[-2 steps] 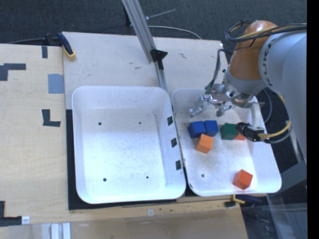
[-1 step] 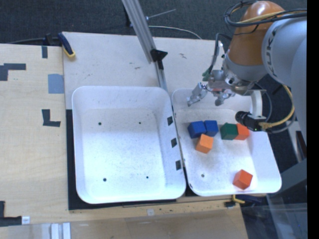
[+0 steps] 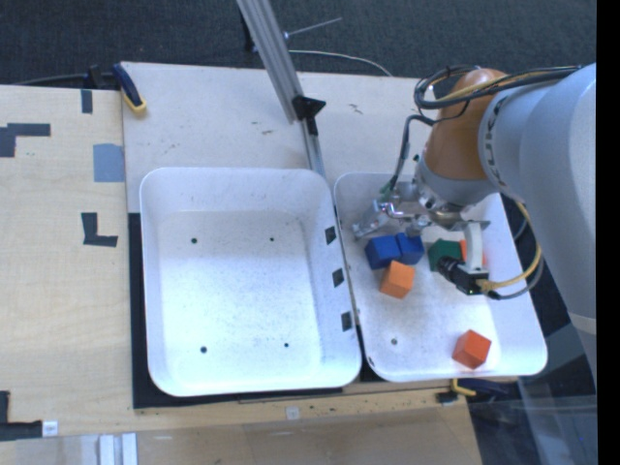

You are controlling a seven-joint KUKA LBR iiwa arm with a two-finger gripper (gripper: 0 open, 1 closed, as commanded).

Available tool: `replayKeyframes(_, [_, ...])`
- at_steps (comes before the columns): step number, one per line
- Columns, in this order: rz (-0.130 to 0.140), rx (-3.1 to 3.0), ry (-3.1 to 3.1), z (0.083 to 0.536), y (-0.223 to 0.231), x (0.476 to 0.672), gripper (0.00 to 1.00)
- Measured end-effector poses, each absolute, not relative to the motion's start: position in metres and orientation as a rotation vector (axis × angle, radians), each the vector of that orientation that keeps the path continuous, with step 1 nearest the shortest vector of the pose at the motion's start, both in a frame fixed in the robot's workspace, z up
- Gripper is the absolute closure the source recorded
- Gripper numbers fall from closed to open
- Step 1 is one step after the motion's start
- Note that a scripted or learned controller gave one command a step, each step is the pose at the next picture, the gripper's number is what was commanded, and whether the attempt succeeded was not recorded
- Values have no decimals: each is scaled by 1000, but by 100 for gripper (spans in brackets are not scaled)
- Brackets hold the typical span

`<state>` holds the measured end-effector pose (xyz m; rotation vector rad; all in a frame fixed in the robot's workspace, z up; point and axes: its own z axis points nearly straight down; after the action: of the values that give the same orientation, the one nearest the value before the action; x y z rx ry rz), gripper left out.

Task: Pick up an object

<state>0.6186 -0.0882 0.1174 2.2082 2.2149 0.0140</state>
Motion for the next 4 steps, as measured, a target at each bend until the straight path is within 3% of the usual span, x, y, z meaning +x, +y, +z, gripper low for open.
replayKeyframes(1, [25,2198,2205,110,-91,593,0])
replayKeyframes(2, [31,2195,2205,121,-90,593,100])
replayKeyframes(3, [31,2195,2205,121,-90,593,0])
replayKeyframes(4, [20,2201,2209,110,-114,553,0])
